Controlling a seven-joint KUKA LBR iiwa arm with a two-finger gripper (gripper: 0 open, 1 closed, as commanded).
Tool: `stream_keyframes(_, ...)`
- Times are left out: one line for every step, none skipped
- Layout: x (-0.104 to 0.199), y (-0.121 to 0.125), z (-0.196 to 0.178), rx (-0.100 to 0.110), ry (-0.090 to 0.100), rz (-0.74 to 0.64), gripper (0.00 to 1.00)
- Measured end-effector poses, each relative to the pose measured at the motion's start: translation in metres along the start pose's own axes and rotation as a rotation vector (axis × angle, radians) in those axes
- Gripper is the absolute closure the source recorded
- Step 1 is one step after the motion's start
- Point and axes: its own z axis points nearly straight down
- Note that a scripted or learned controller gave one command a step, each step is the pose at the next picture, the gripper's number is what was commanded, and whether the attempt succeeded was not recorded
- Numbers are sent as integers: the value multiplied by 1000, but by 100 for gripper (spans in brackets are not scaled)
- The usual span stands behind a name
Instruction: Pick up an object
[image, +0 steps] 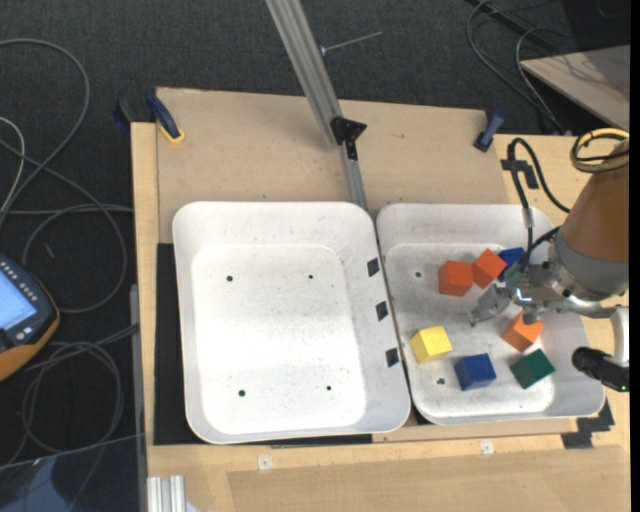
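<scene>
- The arm (600, 225) enters from 3 o'clock and places the gripper (510, 300) low over the right bin (440, 405).
- Jaw state: the fingers (485, 308) appear spread, with nothing visibly between them. Blur limits certainty, so treat this as a judgement.
- No object is held. All candidate blocks lie in the right bin; the left bin (200, 225) sits beside it at 9 o'clock.
- Block positions relative to the gripper:
  - orange-red block (455, 278) at 10 o'clock, near;
  - orange block (489, 266) at 11 o'clock, touching or just beside the orange-red one;
  - blue block (512, 257) at 12 o'clock, partly hidden by the wrist;
  - small orange block (522, 331) at 5 o'clock, just beside the fingertips;
  - green block (531, 368) further out at 5 o'clock;
  - blue cube (475, 371) at 7 o'clock;
  - yellow block (432, 343) at 8 o'clock, well apart.
- Step in hand, as judged: align on one block and close.
- Recommended practice:
  - Select a block with free sides. The small orange block is nearest, and the yellow block stands most isolated.
  - Avoid the orange pair at 10 to 11 o'clock, because a finger may land between them and push both.
  - Centre the fingers across opposite flat faces, descend fully, then close.
  - Lift straight up and confirm that the block rises.
</scene>
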Motion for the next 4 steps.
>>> stream_keyframes(8,4,48,-1,0,0,0)
stream_keyframes(8,6,34,-8,-1,0,100)
stream_keyframes(3,5,-10,-12,-4,-1,100)
stream_keyframes(10,14,-67,-14,-4,-3,100)
